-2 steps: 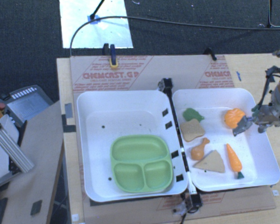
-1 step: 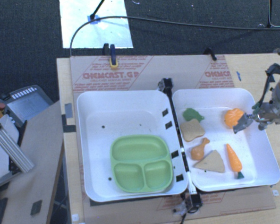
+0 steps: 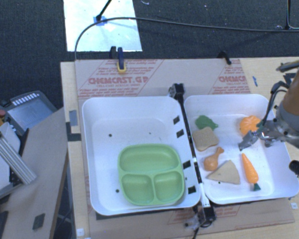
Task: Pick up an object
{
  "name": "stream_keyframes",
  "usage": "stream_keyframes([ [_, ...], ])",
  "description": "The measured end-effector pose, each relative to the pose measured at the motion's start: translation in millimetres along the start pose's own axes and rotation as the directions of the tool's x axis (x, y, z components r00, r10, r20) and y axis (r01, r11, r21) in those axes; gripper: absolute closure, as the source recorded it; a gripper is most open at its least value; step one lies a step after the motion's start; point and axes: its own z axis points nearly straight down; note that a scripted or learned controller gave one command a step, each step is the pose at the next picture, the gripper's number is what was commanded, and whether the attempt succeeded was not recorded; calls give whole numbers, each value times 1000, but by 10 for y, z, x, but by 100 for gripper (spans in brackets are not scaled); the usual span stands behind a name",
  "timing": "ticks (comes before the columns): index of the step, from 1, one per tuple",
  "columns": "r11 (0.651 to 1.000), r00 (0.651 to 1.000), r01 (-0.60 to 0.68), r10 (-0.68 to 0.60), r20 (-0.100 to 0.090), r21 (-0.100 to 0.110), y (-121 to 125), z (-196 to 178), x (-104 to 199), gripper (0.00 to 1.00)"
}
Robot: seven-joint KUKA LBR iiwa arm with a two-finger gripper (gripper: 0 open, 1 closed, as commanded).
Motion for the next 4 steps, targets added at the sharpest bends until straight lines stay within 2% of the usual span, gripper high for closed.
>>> stream_keyframes([
  [1, 1000, 1000, 1, -1, 0, 0, 82, 569, 43, 0],
  [2, 1000, 1000, -1, 1, 1, -3, 88, 677, 46, 0],
  [3, 1000, 1000, 0, 0, 2, -7, 99, 563, 44, 100],
  [4, 1000, 1000, 3, -3, 3, -9, 138, 104, 109, 100],
])
